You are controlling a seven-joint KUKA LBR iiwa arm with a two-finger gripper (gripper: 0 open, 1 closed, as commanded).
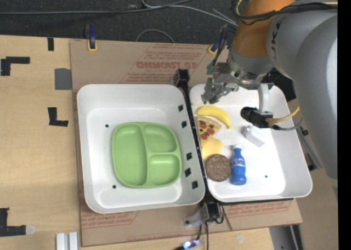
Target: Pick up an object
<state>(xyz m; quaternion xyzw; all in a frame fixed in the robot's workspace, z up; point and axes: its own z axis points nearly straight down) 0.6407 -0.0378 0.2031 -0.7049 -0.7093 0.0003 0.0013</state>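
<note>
My gripper [213, 94] hangs over the far left corner of the right bin [277, 186], just above and behind a yellow banana [215, 114]. Nothing shows between its fingertips. Below the banana lies a pizza slice [207, 128], then a pale yellow lump [213, 147], a round brown cookie [218, 167] and a blue bottle [238, 165]. A small grey block [254, 135] lies to the right of the banana.
The left bin [96, 112] holds a green divided plate [146, 153]. A black divider with clips [188, 134] runs between the bins. A black cable fitting [258, 117] with a yellow wire hangs off the arm over the right bin.
</note>
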